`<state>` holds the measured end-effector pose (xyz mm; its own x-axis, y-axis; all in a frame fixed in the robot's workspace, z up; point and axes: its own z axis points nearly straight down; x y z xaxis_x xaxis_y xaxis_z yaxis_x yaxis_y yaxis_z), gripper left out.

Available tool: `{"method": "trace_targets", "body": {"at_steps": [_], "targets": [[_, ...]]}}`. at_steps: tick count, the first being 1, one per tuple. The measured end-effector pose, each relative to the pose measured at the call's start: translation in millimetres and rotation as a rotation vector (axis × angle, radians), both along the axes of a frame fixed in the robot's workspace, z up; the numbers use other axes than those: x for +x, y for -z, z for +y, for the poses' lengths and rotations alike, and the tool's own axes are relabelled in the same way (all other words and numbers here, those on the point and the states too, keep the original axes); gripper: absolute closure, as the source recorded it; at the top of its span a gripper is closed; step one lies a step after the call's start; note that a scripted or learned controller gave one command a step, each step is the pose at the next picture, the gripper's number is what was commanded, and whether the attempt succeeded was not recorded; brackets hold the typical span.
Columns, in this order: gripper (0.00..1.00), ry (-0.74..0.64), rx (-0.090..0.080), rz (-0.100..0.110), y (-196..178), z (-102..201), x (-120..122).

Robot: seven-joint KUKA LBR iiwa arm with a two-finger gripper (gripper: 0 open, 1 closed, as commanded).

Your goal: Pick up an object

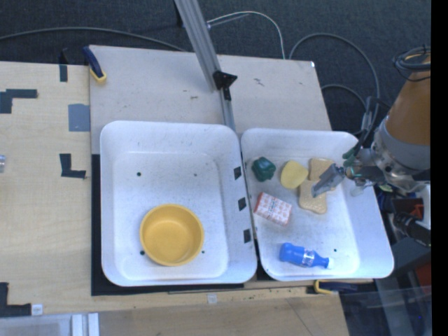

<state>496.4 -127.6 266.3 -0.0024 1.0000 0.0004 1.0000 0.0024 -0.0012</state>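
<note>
So the tool (327,181) is reaching in from 3 o'clock, hanging low over the right bin (364,240). Its grey tip sits right on top of the tan bread-slice thing (316,193), or at least overlaps it from this angle; I honestly can't tell whether it's actually touching it or just hovering above. How far the tool is spread I can't tell either, it just reads as one grey blob at a slant. Nothing is visibly pinched in it.

The tan piece looks like a flat slice of toy bread, pale brown, with its long side running roughly 12 to 6 o'clock, and it lies toward the 2 o'clock part of the right bin. Just beside it at 9 o'clock is a yellow roundish lump (294,174), pretty much touching it.

Count for the right bin: one tan slice, one yellow lump, one dark green little block (263,168) at about 10 o'clock, one red and white box (273,208) near the middle-left, one blue bottle (302,255) lying on its side down at 6 o'clock. Five things, all single.

Left bin (122,142): one yellow bowl (171,234), upright, sitting down toward 6 o'clock. Two white bins total on the counter (154,82).
</note>
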Motion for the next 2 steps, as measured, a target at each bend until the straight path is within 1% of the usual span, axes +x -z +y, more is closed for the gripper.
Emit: {"method": "trace_targets", "body": {"at_steps": [1,2], "targets": [[0.0,0.0,0.0,0.0,0,0,0],[0.0,0.001,0.001,0.007,64,0,1]]}}
